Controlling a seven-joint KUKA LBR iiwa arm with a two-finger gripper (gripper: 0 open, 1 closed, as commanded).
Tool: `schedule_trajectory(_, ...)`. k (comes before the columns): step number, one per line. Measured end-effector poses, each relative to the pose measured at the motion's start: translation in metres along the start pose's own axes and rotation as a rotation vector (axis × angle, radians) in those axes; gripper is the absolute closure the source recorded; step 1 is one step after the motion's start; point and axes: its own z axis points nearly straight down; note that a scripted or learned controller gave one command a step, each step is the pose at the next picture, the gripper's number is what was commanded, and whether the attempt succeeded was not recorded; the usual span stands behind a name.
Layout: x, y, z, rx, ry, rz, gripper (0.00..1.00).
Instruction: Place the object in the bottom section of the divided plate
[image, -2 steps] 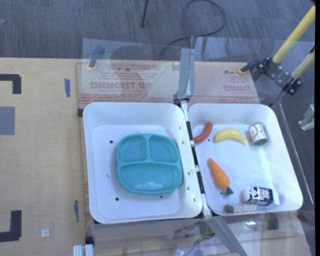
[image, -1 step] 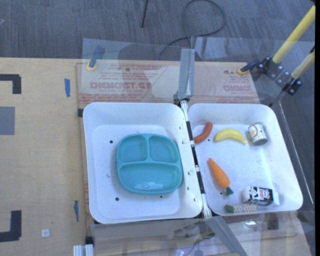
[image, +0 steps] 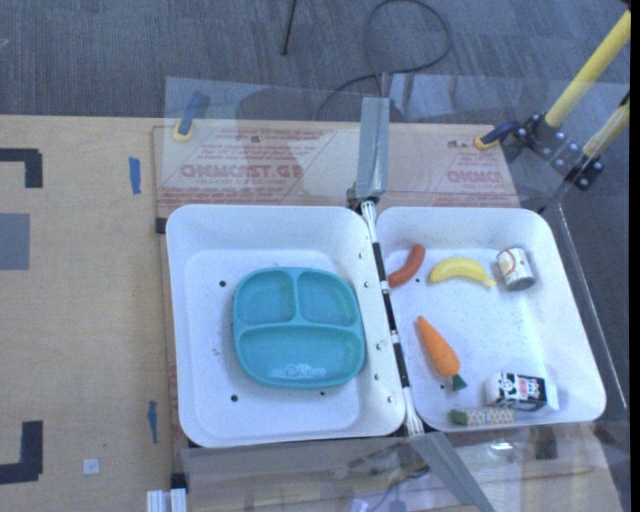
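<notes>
Since the sausage (image: 405, 265), banana (image: 462, 271), can (image: 515, 268), carrot (image: 438, 350) and carton (image: 520, 389) share the right bin (image: 560, 235), a grab may take the wrong one or drop it short of the plate (image: 297, 350), which lies beyond them from the arm's side. I cannot tell the gripper's state.

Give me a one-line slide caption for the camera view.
Teal divided plate in the left bin; sausage, banana, can, carrot and small carton in the right bin.
</notes>
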Motion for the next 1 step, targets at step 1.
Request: schedule_trajectory(1,-0.0012,0.0019,-0.0101,-0.002,-0.005,-0.001,1.00)
